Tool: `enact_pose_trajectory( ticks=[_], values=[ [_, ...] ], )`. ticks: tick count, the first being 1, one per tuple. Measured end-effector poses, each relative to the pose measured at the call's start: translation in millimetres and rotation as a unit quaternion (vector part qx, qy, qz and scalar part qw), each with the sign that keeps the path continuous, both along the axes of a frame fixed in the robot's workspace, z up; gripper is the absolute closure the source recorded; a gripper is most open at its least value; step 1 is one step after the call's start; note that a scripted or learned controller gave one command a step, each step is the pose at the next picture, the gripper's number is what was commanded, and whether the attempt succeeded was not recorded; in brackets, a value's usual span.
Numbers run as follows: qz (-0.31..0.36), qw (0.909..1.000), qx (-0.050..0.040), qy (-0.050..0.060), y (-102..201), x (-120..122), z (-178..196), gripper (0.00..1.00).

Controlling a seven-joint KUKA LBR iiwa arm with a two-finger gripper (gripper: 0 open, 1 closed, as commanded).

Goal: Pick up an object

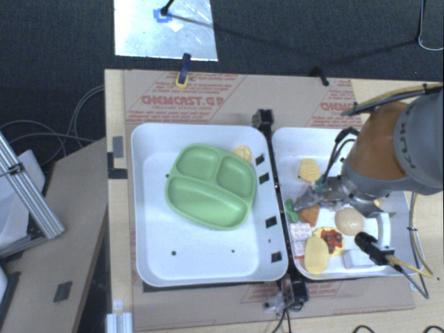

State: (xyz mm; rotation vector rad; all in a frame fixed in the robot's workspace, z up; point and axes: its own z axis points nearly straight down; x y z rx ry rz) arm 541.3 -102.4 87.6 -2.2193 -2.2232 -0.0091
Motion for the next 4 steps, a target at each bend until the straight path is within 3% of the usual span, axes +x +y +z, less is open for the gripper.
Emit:
enact_pose_trajectory(
  ticks=[1,4],
  values=[
    [0.0,1.0,-0.0009,-0.005,-0.2,2.6,12.7,1.0],
    [0.001,1.0,-0.0026,-0.001,-8.1,0.9,139.2,1.0]
  ],
)
